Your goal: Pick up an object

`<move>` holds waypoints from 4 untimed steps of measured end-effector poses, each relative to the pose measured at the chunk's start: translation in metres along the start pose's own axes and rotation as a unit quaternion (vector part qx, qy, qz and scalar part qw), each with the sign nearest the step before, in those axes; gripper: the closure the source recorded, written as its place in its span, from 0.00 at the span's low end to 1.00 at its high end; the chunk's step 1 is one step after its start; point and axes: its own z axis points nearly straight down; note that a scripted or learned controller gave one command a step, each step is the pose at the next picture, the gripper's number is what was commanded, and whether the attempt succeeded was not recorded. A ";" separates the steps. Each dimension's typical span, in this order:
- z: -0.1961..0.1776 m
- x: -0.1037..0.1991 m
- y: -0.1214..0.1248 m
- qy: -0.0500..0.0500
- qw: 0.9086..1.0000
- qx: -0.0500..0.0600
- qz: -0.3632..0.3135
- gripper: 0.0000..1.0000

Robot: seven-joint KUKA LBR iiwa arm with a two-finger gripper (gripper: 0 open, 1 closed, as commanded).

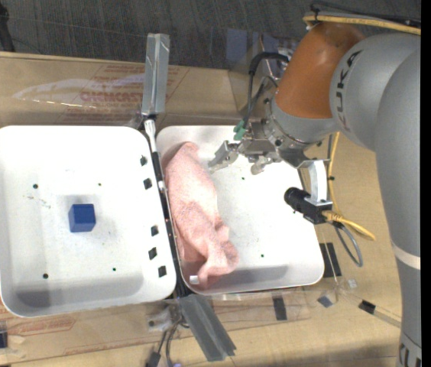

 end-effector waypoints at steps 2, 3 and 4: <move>0.138 -0.017 -0.071 0.000 0.991 -0.002 -0.133 0.00; 0.138 0.009 -0.029 -0.001 0.988 -0.002 -0.152 0.00; 0.120 -0.022 -0.015 -0.001 0.969 -0.002 -0.246 0.00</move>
